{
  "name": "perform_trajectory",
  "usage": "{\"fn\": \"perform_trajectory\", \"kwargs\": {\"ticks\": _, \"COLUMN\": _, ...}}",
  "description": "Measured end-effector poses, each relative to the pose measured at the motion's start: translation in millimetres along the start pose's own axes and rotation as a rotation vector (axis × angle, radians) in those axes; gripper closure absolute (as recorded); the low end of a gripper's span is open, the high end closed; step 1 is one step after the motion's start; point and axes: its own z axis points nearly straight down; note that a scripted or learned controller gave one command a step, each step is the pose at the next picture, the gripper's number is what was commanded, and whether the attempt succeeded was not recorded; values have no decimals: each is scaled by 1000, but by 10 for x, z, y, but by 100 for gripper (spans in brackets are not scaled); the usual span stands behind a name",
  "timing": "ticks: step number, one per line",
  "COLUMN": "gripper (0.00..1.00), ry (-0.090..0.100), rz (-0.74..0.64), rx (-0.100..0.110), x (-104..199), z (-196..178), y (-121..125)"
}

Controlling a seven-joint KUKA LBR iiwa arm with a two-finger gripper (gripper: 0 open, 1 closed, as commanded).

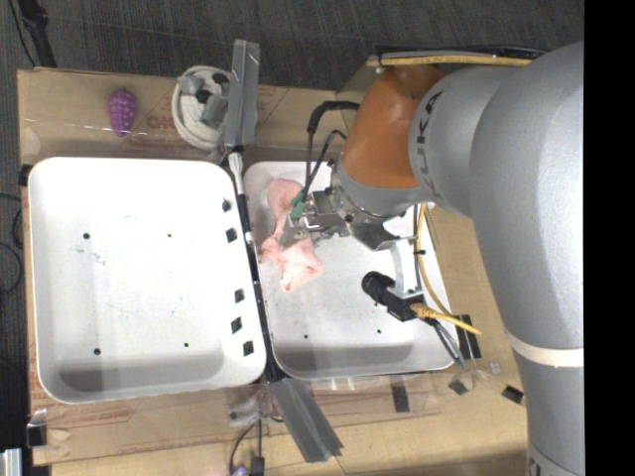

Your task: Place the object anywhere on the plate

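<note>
Down in the right bin [347,350], the gripper [301,218] sits right over a soft pink object [294,256]. I cannot tell how its tips stand. The pink object lies near the bin's left wall.

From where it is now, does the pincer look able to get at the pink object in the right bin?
Probably yes. The pincer sits right at the pink object in the right bin, with nothing between them; the fingers' state is unclear.
</note>
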Motion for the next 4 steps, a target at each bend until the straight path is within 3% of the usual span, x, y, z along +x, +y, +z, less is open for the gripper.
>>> {"fn": "perform_trajectory", "kwargs": {"ticks": 1, "gripper": 100, "ry": 1, "rz": -6, "rx": 1, "x": 2, "z": -399, "y": 3}}
{"fn": "perform_trajectory", "kwargs": {"ticks": 4, "gripper": 100, "ry": -4, "rz": -1222, "rx": -4, "x": 1331, "z": -585, "y": 653}}
